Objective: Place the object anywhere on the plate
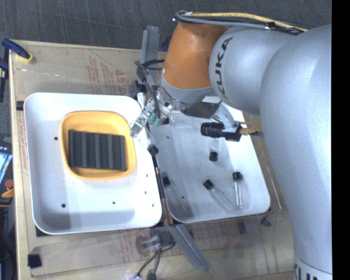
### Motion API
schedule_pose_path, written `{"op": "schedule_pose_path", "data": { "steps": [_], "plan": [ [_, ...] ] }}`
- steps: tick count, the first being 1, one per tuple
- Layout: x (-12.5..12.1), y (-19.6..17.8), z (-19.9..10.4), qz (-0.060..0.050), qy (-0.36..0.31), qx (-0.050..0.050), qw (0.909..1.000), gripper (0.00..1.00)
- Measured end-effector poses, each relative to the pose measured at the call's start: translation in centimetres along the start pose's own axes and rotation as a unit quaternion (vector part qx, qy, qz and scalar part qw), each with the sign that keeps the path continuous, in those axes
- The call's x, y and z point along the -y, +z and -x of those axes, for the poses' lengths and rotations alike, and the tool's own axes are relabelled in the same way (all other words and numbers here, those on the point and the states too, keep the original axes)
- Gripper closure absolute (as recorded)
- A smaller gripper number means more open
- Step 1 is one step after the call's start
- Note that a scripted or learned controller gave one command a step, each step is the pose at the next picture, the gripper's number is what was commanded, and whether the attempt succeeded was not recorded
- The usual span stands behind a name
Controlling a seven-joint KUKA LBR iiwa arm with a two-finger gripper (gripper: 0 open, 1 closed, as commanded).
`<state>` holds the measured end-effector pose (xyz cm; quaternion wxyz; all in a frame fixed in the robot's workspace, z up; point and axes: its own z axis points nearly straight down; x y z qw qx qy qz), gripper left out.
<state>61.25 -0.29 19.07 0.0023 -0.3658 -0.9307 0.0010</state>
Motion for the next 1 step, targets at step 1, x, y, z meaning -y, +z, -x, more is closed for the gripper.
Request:
{"op": "schedule_pose_path", "data": {
  "steps": [1],
  "plan": [
    [0.01, -0.01, 0.01, 0.000, 0.000, 0.000, 1.0000, 0.00]
  ]
}}
